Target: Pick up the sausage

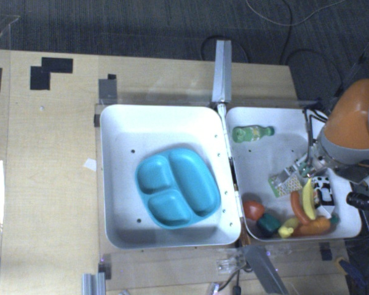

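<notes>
Because the toy foods have collected in the near corner of the right-hand shallow white bin [277, 125], the slim orange-red sausage [296, 206] lies hemmed in there, touching the curved yellow banana [308, 199] that leans across it. An orange carrot-like piece [315, 226] lies just below, with a small yellow-green piece [287, 228], a dark teal block [269, 224] and a round red tomato [253, 210] beside them. A pale green bottle [252, 133] lies apart at the far end. The left-hand white bin [120, 128] holds a blue three-compartment plastic tray [177, 187]. The grey arm's orange band [352, 123] hangs over the right bin's edge, placing the gripper [312, 165] just above the pile; whether it is open, or has hold of anything, cannot be told. A clean grasp likely requires clearing the banana.
</notes>
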### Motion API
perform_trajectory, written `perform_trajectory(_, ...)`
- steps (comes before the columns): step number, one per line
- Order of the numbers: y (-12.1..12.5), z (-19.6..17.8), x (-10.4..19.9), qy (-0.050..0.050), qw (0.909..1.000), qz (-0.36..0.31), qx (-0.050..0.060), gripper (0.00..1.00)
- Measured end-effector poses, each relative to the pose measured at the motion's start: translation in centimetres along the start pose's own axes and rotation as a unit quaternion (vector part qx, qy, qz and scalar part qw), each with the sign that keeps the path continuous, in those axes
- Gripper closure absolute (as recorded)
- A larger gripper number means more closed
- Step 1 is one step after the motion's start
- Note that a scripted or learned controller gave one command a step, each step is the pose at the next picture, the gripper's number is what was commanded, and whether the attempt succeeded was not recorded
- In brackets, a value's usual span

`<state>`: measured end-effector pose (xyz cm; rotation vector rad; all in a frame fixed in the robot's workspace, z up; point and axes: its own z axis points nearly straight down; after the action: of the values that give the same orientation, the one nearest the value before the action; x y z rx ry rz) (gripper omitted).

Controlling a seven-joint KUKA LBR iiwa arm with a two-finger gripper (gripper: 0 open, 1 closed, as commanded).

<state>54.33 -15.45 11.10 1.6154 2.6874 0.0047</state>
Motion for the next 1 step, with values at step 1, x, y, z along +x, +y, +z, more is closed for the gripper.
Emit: perform_trajectory(1, -2.83, 2.07, 2.44, -0.004, 0.9977, 0.067, -0.004, 0.00)
